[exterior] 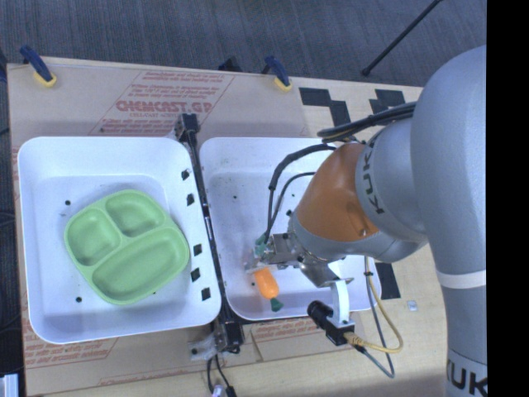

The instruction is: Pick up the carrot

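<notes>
The carrot (266, 284) is small and orange with a green tip (275, 305). It lies on the floor of the right bin (235, 180), close to the bin's near wall. My gripper (266, 256) hangs just behind and above the carrot, its lower end almost at the carrot's top. The wrist and the orange band (335, 201) cover most of the gripper. The carrot looks to be resting on the bin floor, not lifted.
The left bin (41, 172) holds a green three-part plate (126, 245). A black clip strip (198, 213) runs along the wall between the two bins. Cables (376, 329) hang off the wrist over the right bin's near right corner.
</notes>
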You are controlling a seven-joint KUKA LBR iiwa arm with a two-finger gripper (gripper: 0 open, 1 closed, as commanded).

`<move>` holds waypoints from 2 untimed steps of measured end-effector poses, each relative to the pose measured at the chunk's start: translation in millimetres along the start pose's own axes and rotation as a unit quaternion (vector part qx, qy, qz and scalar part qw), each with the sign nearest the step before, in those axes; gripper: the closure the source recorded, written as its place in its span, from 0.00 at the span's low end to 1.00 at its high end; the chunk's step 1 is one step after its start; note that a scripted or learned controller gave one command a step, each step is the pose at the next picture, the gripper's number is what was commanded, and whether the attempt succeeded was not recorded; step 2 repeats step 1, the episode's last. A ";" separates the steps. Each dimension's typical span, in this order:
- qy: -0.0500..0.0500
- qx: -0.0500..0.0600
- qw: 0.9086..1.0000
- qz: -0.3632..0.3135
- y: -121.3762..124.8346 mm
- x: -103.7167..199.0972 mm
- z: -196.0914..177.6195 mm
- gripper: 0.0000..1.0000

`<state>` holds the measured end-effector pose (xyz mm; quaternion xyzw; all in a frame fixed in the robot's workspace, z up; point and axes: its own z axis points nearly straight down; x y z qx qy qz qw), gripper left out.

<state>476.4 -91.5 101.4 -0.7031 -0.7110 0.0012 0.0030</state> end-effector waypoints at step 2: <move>0.000 -0.002 1.000 0.002 0.1 29.8 -90.5 1.00</move>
